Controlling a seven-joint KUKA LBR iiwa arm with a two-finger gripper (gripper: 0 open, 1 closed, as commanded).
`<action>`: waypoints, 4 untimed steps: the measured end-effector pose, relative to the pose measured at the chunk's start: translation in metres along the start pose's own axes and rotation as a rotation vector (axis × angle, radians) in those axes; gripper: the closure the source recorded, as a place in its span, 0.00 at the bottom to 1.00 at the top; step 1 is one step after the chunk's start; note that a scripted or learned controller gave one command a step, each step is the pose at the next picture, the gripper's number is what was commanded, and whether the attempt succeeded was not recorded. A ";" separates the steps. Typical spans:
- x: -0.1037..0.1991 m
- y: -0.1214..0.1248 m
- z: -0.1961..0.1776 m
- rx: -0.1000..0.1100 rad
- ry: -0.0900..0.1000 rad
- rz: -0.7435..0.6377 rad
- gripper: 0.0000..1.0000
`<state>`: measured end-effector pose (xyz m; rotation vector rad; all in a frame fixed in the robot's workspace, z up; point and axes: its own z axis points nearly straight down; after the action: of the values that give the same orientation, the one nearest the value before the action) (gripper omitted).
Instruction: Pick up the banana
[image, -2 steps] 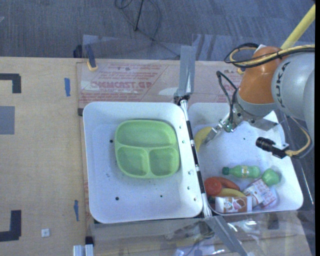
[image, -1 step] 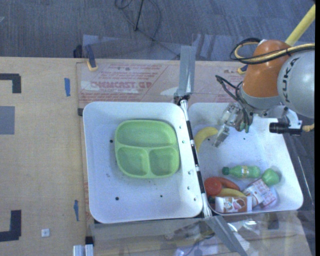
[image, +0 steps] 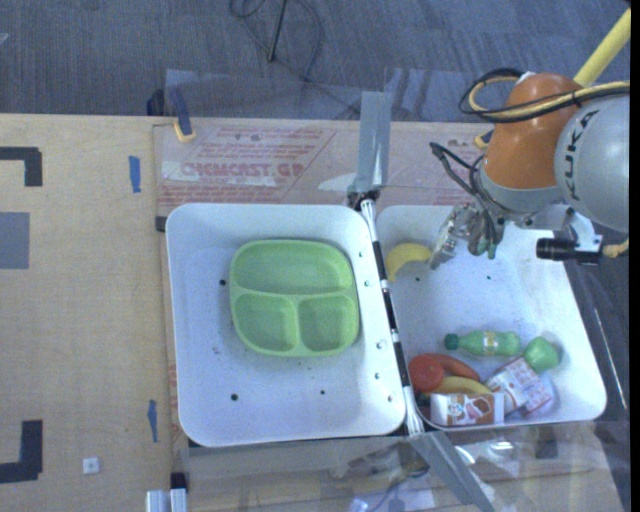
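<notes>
Claw (image: 462, 238) hanging over upper part of right bin (image: 585, 330), near a yellow lemon-like fruit (image: 405, 259) by the divider; cannot tell whether open or closed. Banana (image: 462, 384) lying at lower left of same bin, partly under red pepper (image: 432, 369), beside small cartons (image: 495, 400) and green bottle (image: 487, 343). Green divided plate (image: 294, 297) resting in left bin (image: 200, 390).
</notes>
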<state>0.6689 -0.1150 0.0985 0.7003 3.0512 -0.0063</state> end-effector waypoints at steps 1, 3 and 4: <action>0.004 -0.001 0.003 0.005 0.019 -0.001 0.00; 0.020 -0.008 0.010 -0.002 0.005 0.887 0.00; 0.012 0.005 0.010 0.040 0.026 1.160 0.00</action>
<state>0.6604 -0.1050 0.0880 2.2814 2.1903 -0.0454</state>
